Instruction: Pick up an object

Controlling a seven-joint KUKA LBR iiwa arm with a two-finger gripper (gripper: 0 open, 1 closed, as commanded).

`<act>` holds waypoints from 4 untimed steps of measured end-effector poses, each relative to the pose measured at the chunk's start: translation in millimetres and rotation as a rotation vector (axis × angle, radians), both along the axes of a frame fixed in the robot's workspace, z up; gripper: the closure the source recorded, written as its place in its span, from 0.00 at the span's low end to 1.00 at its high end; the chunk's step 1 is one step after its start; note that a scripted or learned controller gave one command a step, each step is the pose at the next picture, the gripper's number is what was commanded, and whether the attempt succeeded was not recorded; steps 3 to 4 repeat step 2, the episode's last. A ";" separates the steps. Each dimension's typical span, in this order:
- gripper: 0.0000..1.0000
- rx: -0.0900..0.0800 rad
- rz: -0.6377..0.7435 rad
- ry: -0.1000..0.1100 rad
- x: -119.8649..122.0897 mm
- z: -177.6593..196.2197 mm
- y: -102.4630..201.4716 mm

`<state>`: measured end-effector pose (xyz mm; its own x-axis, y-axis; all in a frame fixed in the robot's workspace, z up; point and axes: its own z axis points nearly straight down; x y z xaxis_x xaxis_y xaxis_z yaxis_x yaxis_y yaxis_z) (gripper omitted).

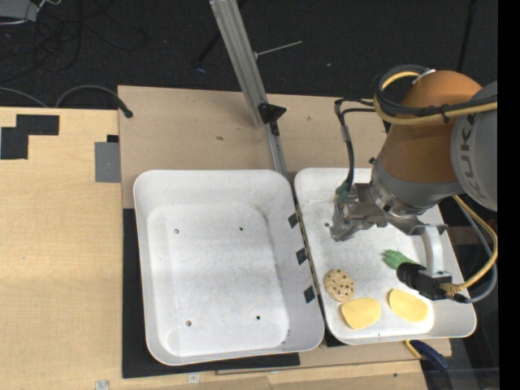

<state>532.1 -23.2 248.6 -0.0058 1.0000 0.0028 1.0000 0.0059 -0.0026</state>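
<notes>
Two shallow white bins side by side on a tan bench: left bin (162, 197) the larger, right bin (313, 187) the smaller, walls touching along a seam with small black clips; grey KUKA arm (479, 149) in from the right, orange band (426, 132) above the wrist, black and yellow cables looped around it; gripper (343, 222) low over the middle of the right bin, pointing down and to the left, nothing visible between the tips; gap between them too blurred and too much under the wrist to tell wide from narrow; in the near part of the right bin, a round speckled cookie (339, 283) by the left wall, apart from the gripper and nearer the camera; just near of it a pale yellow chip-like piece (359, 313); to the right, a second yellow piece (407, 305), close beside the first but not touching; a small green object (396, 258) farther back and to the right, partly behind a black part of the arm; slanted aluminium rail (241, 59) rising from the far side of the bench.
</notes>
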 end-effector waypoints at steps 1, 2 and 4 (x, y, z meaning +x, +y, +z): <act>1.00 -0.001 -0.001 0.001 3.2 3.1 52.1; 1.00 -0.002 -0.003 0.001 13.3 -2.6 96.6; 1.00 -0.002 -0.003 0.001 13.3 -2.6 96.6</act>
